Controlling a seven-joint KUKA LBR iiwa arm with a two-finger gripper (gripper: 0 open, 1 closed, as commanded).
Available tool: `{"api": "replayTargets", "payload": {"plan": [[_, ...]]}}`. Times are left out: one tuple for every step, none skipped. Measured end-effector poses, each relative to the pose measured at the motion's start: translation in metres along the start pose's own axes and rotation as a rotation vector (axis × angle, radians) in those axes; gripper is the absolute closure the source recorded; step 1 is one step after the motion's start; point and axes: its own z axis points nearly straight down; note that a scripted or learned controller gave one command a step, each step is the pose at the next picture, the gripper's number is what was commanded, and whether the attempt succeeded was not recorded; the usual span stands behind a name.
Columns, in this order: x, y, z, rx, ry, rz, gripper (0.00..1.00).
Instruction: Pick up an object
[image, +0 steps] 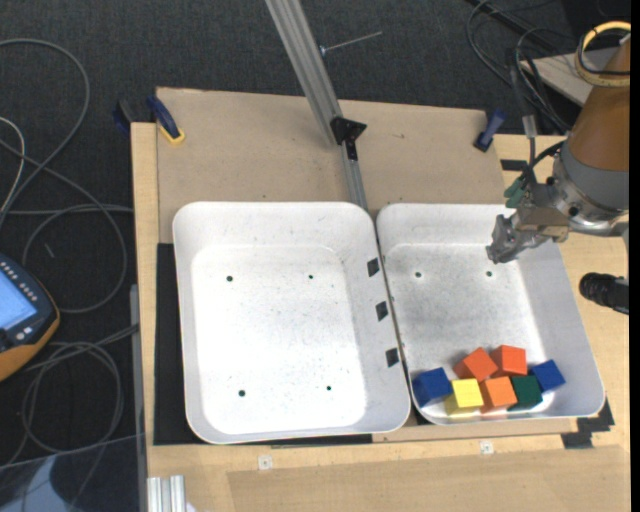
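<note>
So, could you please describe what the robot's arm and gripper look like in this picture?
The arm is a thick rounded body, orange-brown above and grey at the wrist. A green part and dark cables sit beside the wrist. The gripper is a small grey metal piece with dark fingers.

- The gripper (503, 243) hangs over the far part of the right bin (440, 300), well apart from the blocks.
- Blue, yellow, orange and green blocks (488, 380) cluster in that bin's near corner.
- The left bin (270, 320) lies beside it on the bench (250, 150).
</note>
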Motion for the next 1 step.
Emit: {"api": "replayTargets", "payload": {"plan": [[0.0568, 0.0191, 0.0098, -0.001, 0.000, -0.002, 1.00]]}}
